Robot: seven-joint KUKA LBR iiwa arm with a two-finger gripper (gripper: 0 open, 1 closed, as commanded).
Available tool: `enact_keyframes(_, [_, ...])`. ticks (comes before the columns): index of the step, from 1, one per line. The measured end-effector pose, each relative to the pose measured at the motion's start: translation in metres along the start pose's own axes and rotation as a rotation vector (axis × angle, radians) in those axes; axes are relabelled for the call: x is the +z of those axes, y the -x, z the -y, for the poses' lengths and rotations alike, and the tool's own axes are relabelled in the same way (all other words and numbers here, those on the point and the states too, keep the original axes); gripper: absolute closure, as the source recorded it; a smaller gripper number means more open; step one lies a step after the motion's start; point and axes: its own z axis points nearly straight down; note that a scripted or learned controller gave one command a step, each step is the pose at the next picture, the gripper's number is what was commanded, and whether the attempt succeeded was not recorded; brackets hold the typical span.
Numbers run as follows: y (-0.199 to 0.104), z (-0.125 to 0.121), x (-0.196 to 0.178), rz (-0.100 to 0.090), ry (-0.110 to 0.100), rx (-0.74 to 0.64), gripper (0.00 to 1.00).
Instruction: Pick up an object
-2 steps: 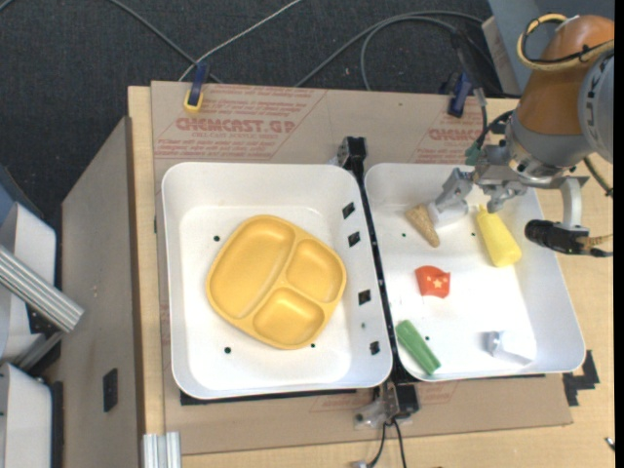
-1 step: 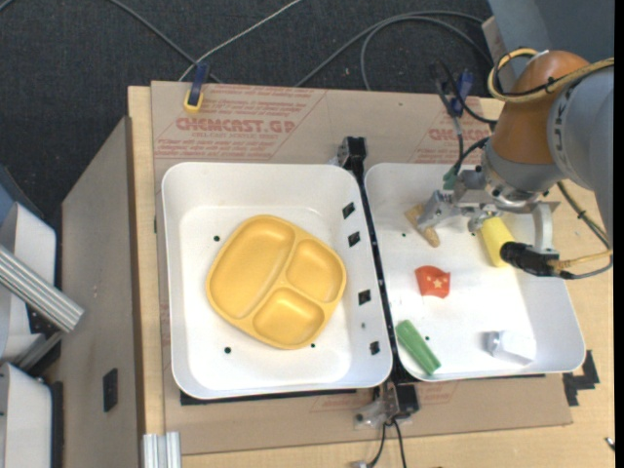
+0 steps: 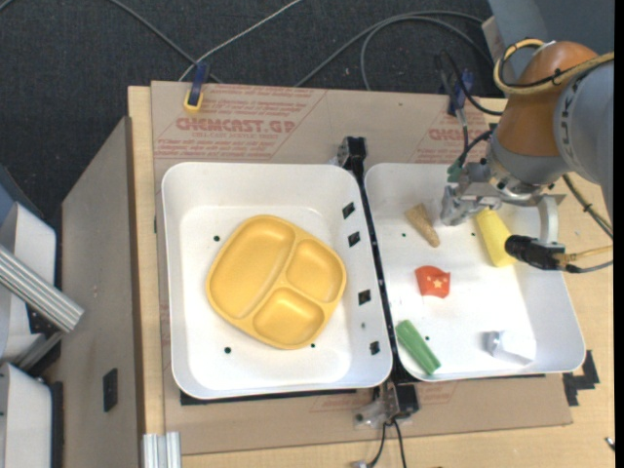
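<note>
1. The desk point(image 3: 244, 115) carries two shallow white bins side by side: the left bin point(image 3: 185, 261) in the middle of the frame, the right bin point(image 3: 546, 320) toward the right.
2. A yellow divided tray point(image 3: 276, 281) lies in the left bin, taking up most of its floor, alone there.
3. The arm point(image 3: 546, 105) reaches in from the upper right, its orange band showing above the wrist, and hangs over the upper part of the right bin.
4. The end effector point(image 3: 458, 206) sits low over the bin's upper middle; from this slant I cannot tell whether it is released or clenched, and nothing is seen gripped in it.
5. A tan wedge-shaped piece point(image 3: 422, 224) lies just beside the end effector on its left, near the bin's upper left.
6. A yellow cylinder point(image 3: 492, 237) lies just to the right of the end effector, partly under the wrist hardware.
7. A red object point(image 3: 433, 281) rests in the bin's middle, below both, apart from them.
8. A green stick-shaped object point(image 3: 417, 347) lies at the bin's lower left, close to the wall between the bins.
9. A small grey-white object point(image 3: 495, 343) sits at the lower right of the bin.
10. Cables point(image 3: 390, 37) trail across the dark floor at the top of the frame.
</note>
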Motion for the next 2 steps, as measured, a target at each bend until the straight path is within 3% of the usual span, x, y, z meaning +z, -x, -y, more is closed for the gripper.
enact_keyframes(2, [0.008, -0.018, -0.11, 0.003, 0.006, -0.001, 1.0])
